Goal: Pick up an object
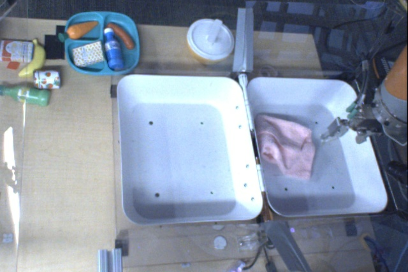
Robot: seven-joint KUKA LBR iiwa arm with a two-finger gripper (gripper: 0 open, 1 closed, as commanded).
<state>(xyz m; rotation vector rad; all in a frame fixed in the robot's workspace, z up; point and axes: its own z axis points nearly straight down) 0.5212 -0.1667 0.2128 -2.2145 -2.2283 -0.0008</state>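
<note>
A crumpled pink cloth (287, 146) lies in the left half of the right bin (357, 200), close to the wall it shares with the left bin. My gripper (345, 132) hangs over the right bin's right side, just right of the cloth and a little above its level. Its fingers are open with nothing between them. One fingertip (329, 131) points towards the cloth's right edge, with a small gap between the two. The arm with its orange band (396, 81) enters from the right edge.
The left bin (178, 137) stands beside the right one. Behind the bins sit a white lidded cup (210, 40) and a blue tray (102, 42) of toy food. A banana (34, 59), a can (47, 79) and a green bottle (25, 95) lie at far left.
</note>
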